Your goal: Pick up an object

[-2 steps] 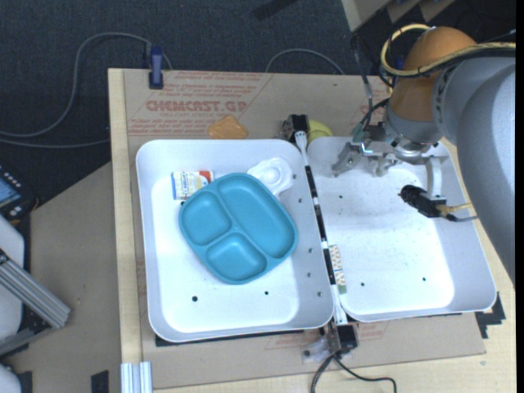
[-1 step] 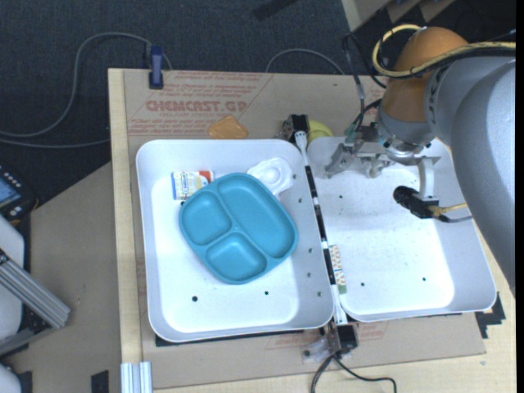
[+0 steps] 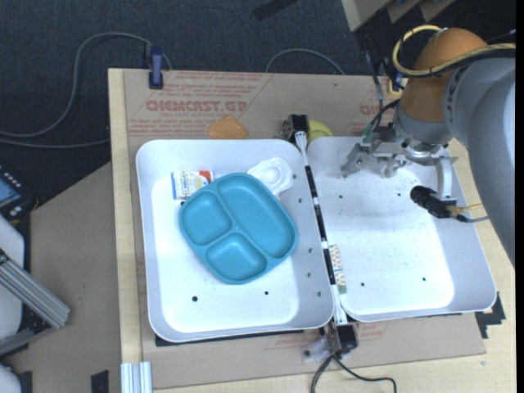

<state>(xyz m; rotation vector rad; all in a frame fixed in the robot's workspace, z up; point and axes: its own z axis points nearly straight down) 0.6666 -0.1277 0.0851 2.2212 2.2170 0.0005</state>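
A blue divided plate (image 3: 237,226) lies in the left bin (image 3: 164,301), tilted toward the bin's middle. A small white carton with red and blue print (image 3: 190,182) sits at the plate's upper left. Against the plate's upper right edge rests a white cup-like piece (image 3: 272,173). My gripper (image 3: 370,164) hangs over the far end of the right bin (image 3: 409,293), well to the right of these objects. Its fingers (image 3: 352,162) are spread open with nothing between them.
The grey arm with its orange band (image 3: 438,72) reaches in at the upper right. A black part with a cable (image 3: 430,201) hangs beside it over the right bin. Behind the bins lie an orange object (image 3: 227,127) and a yellow-green object (image 3: 318,129).
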